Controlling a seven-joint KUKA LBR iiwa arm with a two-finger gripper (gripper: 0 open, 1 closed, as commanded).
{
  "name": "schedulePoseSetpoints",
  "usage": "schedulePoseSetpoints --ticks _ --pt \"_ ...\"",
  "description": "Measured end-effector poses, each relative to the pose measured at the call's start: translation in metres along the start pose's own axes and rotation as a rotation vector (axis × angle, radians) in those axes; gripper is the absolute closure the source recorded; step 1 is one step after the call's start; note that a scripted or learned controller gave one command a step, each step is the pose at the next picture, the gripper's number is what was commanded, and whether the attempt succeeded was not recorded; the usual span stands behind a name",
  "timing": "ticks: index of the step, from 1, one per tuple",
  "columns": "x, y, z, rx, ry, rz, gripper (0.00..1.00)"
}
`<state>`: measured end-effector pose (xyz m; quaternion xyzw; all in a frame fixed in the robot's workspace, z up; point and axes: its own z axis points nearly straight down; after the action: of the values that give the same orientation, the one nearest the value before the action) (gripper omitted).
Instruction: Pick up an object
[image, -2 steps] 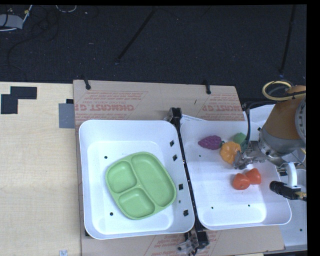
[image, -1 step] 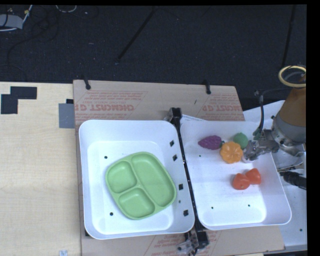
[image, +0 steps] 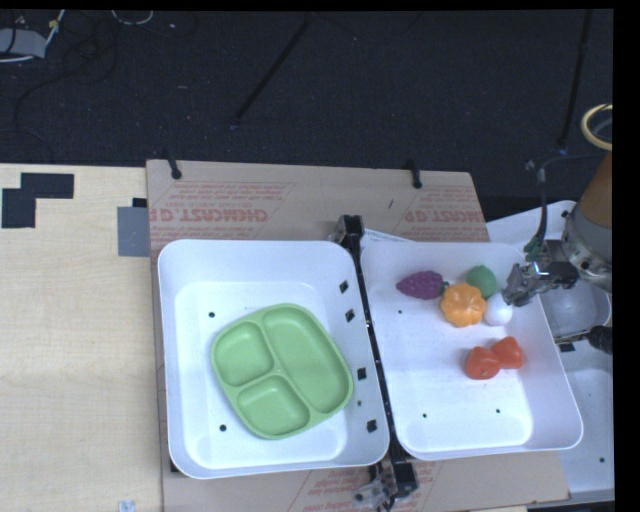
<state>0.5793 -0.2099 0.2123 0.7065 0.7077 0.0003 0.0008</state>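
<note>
Camera view, upside-down red lettering (image: 210, 212) on cardboard (image: 300, 180), hand (image: 522, 282) near ball (image: 497, 312)

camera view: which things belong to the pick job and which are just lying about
Job: tool; purple toy, green toy, orange toy, white ball, red toy in the right bin.
Lying about: green divided plate in the left bin; cardboard underneath.

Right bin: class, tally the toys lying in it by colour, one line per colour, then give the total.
purple toy: 1
green toy: 1
orange toy: 1
white ball: 1
red toy: 1
Total: 5
</note>
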Motion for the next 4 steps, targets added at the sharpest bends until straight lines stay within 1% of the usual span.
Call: schedulePoseSetpoints --ticks 1,2,3,4 --pt "0.053 -0.01 0.008 0.006 0.004 -0.002 1.0" --pt "0.099 -0.022 0.014 0.007 0.003 -0.001 1.0" --pt "0.155 -0.035 0.0 0.006 0.002 -0.002 1.0" --pt "0.202 -0.051 -0.013 0.006 0.004 -0.002 1.0"
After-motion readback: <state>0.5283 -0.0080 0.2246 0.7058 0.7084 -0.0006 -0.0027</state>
